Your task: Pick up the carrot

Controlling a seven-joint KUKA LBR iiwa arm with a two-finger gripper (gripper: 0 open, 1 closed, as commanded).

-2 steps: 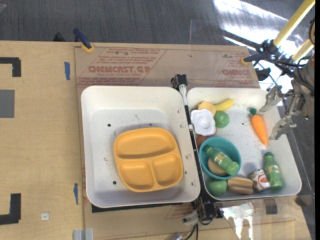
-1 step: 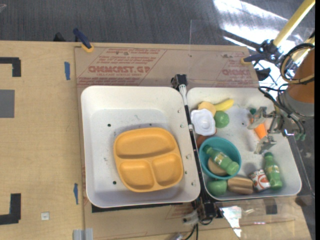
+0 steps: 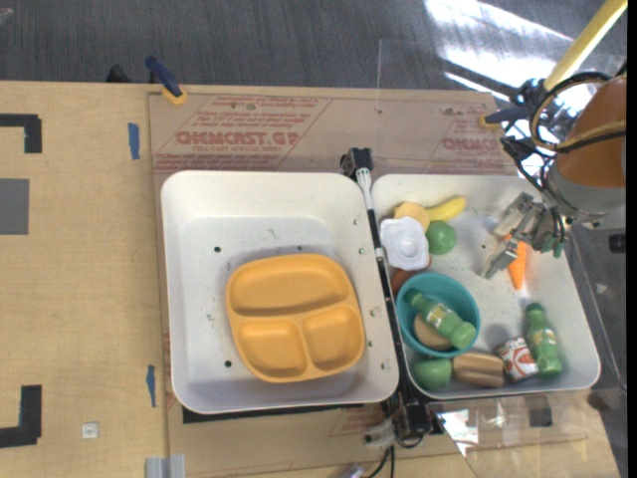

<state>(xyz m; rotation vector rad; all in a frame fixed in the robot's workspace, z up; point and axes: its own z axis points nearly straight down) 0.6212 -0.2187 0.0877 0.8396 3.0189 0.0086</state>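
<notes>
- Jaws (image 3: 510, 242) sit low in the right bin (image 3: 582, 312), and the carrot (image 3: 518, 264) is right there, touching or just under the fingertips.
- Spread or shut on it? Cannot tell; metal hides the carrot's top end.
- My call: centre over the carrot's middle, straddle its narrow width, press down, close firmly, lift straight.
- Risk: it rolls toward the bin wall.
</notes>
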